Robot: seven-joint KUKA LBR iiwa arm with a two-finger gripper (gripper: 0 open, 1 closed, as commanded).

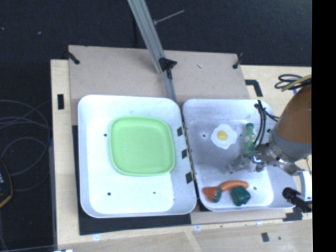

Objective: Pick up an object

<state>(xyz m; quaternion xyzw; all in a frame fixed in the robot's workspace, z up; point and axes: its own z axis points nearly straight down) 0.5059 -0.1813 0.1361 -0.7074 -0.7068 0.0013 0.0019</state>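
- My arm (296,125) comes in from the right edge, its orange band over the right bin's (210,114) right wall, the wrist angled down and left into the bin.
- The tool (251,154) sits low over the bin's right-centre; I cannot tell how it is set, since its tip is blurred against the white floor.
- A green bottle (248,136) stands touching or just in front of the tool, on its upper left side; I cannot tell whether it is gripped.
- A fried egg (223,136) lies just left of the bottle, flat on the bin floor, apart from the tool.
- Below the tool, near the bin's front wall, a carrot (227,187) lies crosswise, with a dark green block (241,195) just beside its right end.
- The left bin (94,193) holds a green plate (142,146), flat in its middle, well apart from the tool.
- Both bins rest side by side on the desk (210,75), and a grey pole (147,28) slants up from the seam between them.
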